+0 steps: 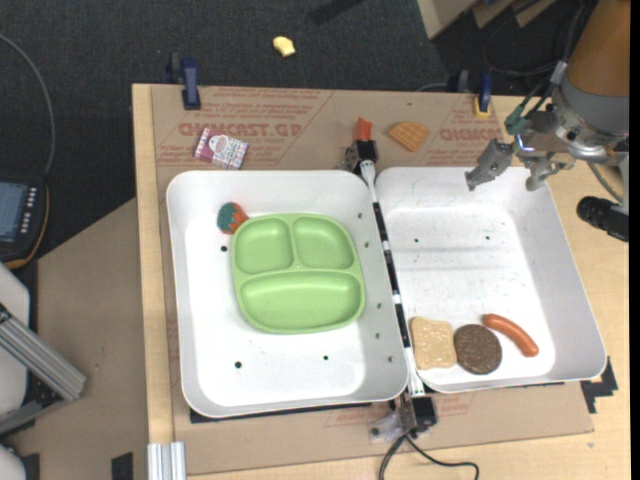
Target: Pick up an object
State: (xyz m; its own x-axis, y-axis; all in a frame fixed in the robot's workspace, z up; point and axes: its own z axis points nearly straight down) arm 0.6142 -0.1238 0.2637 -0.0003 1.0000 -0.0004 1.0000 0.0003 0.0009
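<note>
Three food pieces at the near edge of the right bin (560,268): pale cracker (432,342), touching it a dark round patty (477,349), then an orange sausage (512,333) just beside the patty, angled. Above the same bin's far edge, well apart from all three, gripper (512,167) with fingers spread, nothing between them. Over in the left bin (200,298), a green divided plate (297,273), with a small red-and-teal ball (231,217) at its far-left corner. Beyond the bins on the cardboard, a waffle piece (407,135) and a small pink packet (220,147).
</note>
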